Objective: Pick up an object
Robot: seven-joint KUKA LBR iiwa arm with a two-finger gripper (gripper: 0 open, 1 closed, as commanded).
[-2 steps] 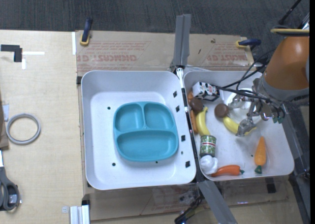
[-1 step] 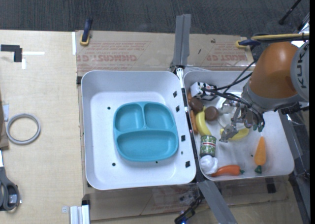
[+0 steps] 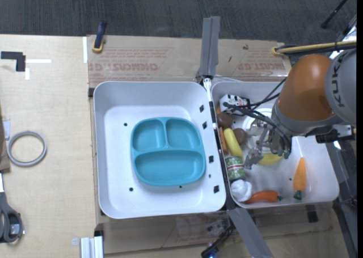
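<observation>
The tool [image 3: 256, 152] hangs low in the right bin [image 3: 323, 194], among the toy food; whether it is apart or together, I cannot tell. The left bin [image 3: 108, 155] holds a teal divided plate [image 3: 168, 151]. By the tool lie a yellow banana [image 3: 232, 141], an orange carrot [image 3: 299, 174] and a small labelled can [image 3: 234, 166]. The banana looks light, stiff and smooth, probably slippery; gripping across its middle seems best. The arm [image 3: 309, 95] reads "KU"; the cardboard's print is mirrored.
</observation>
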